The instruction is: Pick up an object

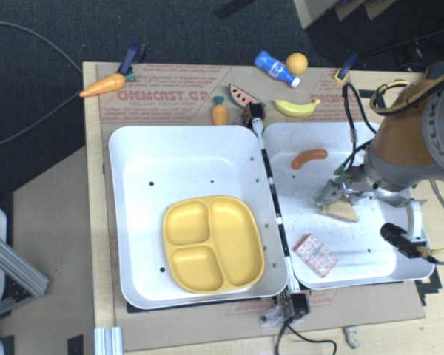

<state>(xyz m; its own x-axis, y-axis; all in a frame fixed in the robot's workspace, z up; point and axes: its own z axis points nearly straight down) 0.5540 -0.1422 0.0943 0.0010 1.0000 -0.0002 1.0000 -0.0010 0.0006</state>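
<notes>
1. Arm point(411, 135): grey with an orange band, reaching in from the right and bent down over the right bin point(370, 272).
2. Gripper point(339, 195): I see it low inside the right bin, its tip right at the tan wedge. I cannot tell from this view whether it is parted or closed, or whether it has anything.
3. Tan wedge point(341, 211): pale, bread-like slice lying on the right bin's floor, directly under the gripper tip and touching or nearly touching it.
4. Sausage point(309, 157): reddish, lying toward the far side of the right bin, apart from the wedge.
5. Pink checkered packet point(315, 254): flat on the right bin's near side, closer to the left wall than the wedge is.
6. Left bin point(133, 198): touching the right bin along its left wall; I note a yellow three-compartment tray point(212, 242) resting in its near half.
7. Bench items beyond the right bin's far rim: banana point(296, 108), blue bottle point(276, 68), orange ball point(297, 63).
8. Further left along the same far edge: watermelon slice point(240, 95), small carrot piece point(220, 114), whole carrot point(103, 86).
</notes>
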